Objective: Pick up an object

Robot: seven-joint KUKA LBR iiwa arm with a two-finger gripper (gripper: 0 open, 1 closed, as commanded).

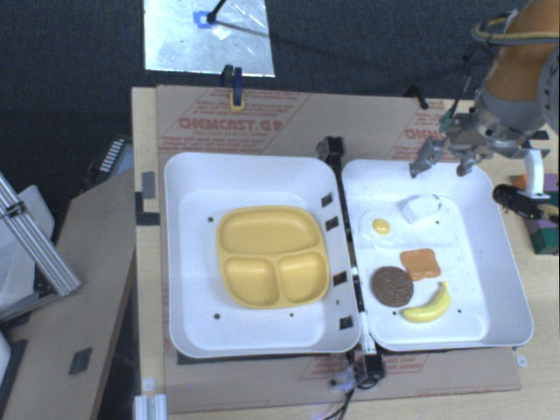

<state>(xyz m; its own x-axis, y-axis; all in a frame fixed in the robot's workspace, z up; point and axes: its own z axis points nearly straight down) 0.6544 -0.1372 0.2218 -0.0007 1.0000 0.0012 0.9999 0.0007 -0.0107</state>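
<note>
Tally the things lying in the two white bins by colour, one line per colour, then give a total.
Yellow: 2, the divided tray in the left bin and the banana in the right bin
White: 2, the fried egg with its yellow yolk, and a white piece
Orange: 1, the toast
Brown: 1, the round cookie
Total: 6

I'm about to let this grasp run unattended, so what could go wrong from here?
1. The brown round cookie, orange cracker and banana lie close together, so the hand may knock a neighbour or catch two.
2. The fried egg and white piece look flat and pale against the right bin, so the fingers could slip off.
3. The hand hovers at that bin's far rim, so a straight descent might strike the wall.
</note>
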